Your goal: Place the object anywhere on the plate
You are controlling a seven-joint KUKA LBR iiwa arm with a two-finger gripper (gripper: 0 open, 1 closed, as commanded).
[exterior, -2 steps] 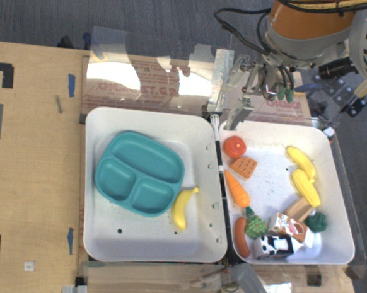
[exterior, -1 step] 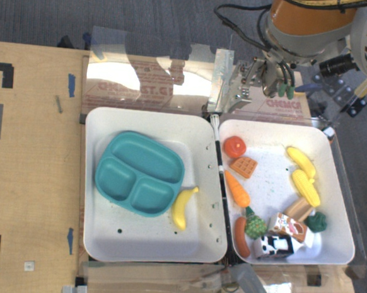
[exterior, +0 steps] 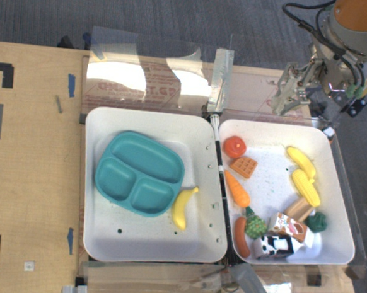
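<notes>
A teal plate (exterior: 140,174) with three compartments lies in the left bin (exterior: 100,237). A yellow banana (exterior: 183,207) rests on the bin floor just off the plate's lower right rim, touching or nearly touching it. My gripper (exterior: 289,99) hangs above the back edge of the right bin (exterior: 340,250), far from the plate and the banana. It is open, with nothing between its fingers.
The right bin holds a red tomato (exterior: 235,146), a waffle (exterior: 245,167), a carrot (exterior: 238,188), broccoli (exterior: 255,225), a sausage (exterior: 242,237), a milk carton (exterior: 289,228), two yellow pieces (exterior: 306,187) and more. A clear plastic wall (exterior: 220,82) stands behind the bins.
</notes>
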